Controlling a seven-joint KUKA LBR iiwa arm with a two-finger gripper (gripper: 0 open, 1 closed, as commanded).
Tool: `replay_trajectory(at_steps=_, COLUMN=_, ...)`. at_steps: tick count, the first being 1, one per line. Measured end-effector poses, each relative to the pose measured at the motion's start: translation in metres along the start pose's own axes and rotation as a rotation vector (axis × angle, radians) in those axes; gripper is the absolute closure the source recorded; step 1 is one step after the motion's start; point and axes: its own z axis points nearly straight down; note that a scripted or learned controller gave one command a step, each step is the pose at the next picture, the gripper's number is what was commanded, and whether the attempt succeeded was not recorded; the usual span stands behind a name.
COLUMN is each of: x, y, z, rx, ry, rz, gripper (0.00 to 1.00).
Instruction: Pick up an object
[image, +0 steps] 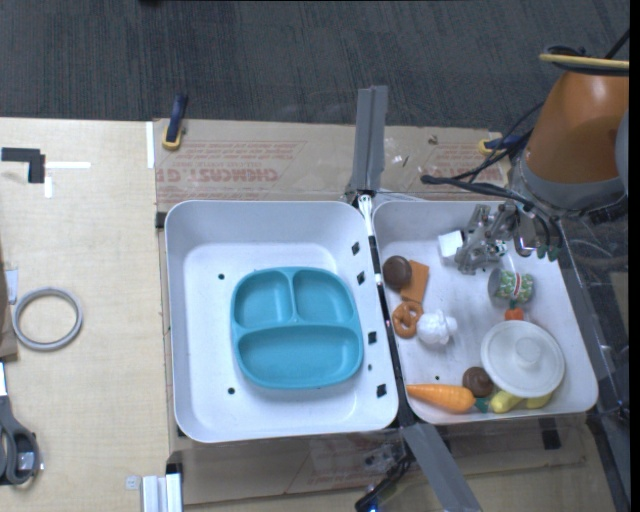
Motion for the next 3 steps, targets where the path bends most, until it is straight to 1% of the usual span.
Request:
replay_trajectory(at_steps=1, x=-0.027, y=0.074, z=-0.015, rx=0.0, ry=0.001, rz=0.059, gripper=1.0)
replay_trajectory(at_steps=2, x=-0.012, y=-0.014, z=0.085, rx=0.001, ry=0.002, rz=-0.085, gripper=1.0)
replay_trajectory(at_steps=3, x=-0.033, y=-0.061, z=0.084, rx=0.001, ry=-0.001, rz=-0.348, gripper=1.0)
